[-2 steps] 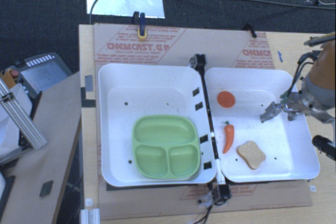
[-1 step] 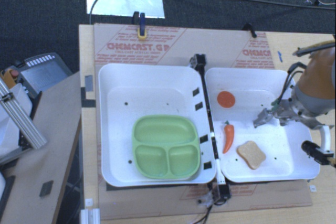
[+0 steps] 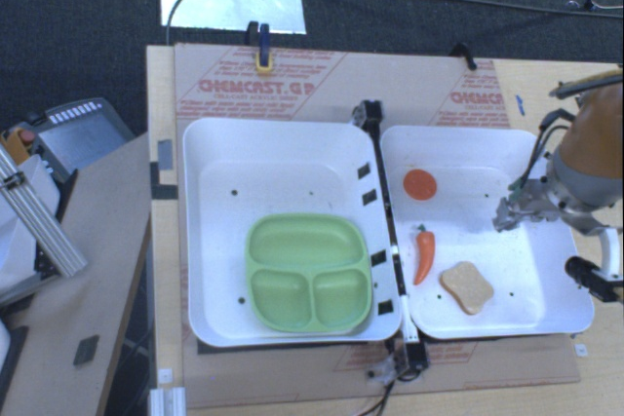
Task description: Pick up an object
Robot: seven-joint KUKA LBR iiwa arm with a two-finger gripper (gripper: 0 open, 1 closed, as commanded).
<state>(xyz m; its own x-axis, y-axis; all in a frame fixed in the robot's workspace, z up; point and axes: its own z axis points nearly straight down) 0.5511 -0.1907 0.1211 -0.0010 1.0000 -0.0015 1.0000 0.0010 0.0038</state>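
Camera view, looking down at a slant, has the arm (image 3: 590, 146) reaching in from the right, its gripper (image 3: 511, 212) low over the right-hand bin (image 3: 546, 312), near that bin's right part and about midway along its depth. The tool end is small and grey against the white floor, so whether it is open or closed cannot be told, and nothing can be seen caught in it. Three candidates lie in the same bin, all apart from the tool. The slice of bread (image 3: 467, 286) is the nearest, lying flat just ahead of the tool toward the viewer and a little to its left in the view. The red chilli pepper (image 3: 424, 254) lies farther to that side, close to the divider between the bins, its stem end pointing away from the viewer. The orange-red disc (image 3: 420, 184) rests farther back on the same side, well apart from the tool. Beyond the divider, the left-hand bin (image 3: 210, 209) holds a green sectioned plate (image 3: 310, 273), farthest of all from the tool. Judging by this, the pick is not yet done: every object sits on a bin floor and none is lifted. What remains seems to be nearly everything: settling over one item, closing on it and raising it clear.
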